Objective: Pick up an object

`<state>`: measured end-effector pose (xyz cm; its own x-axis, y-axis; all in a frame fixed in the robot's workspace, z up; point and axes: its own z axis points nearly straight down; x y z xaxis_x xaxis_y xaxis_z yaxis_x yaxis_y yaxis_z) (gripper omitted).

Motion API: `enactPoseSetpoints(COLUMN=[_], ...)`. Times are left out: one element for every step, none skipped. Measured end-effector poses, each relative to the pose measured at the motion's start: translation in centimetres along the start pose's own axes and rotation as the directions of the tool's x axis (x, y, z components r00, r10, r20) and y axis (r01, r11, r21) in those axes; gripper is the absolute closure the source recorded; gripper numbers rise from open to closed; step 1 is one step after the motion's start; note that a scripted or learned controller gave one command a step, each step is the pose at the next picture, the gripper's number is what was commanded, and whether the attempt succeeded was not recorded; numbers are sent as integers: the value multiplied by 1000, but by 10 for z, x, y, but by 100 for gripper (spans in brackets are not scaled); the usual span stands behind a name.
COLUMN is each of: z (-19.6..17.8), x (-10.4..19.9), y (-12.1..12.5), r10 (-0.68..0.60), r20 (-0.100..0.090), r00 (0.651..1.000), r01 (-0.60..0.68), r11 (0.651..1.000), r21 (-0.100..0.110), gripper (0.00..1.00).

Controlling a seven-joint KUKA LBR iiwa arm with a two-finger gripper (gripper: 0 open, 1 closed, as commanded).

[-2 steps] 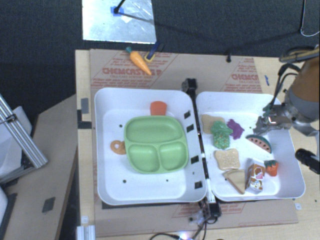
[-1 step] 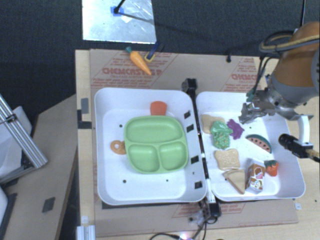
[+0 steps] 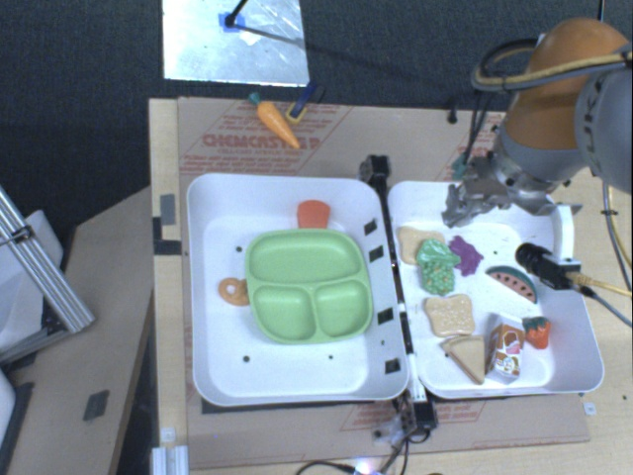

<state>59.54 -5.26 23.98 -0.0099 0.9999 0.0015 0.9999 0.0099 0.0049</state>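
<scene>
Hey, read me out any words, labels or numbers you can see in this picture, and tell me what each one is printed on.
"CHEMCAST": red print on the cardboard sheet under the bins; the smaller lines below it are too blurred to read.
Small carton in the right bin: label too small to read.

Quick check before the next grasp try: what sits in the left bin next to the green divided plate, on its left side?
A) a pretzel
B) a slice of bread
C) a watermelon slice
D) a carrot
A: a small brown pretzel lies on the left bin floor just left of the green divided plate.
</scene>
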Motion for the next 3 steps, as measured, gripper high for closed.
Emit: enactPoseSetpoints(z=[14,22,25], x=[35,35,29], y=[32,15,19], r10=[1,9,10], r20=[1,2,2], r00=[1000,1000,1000], r01=[-1,-9,-10], r11=[1000,1000,1000], r21=[1,6,3], gripper=[100,100,100])
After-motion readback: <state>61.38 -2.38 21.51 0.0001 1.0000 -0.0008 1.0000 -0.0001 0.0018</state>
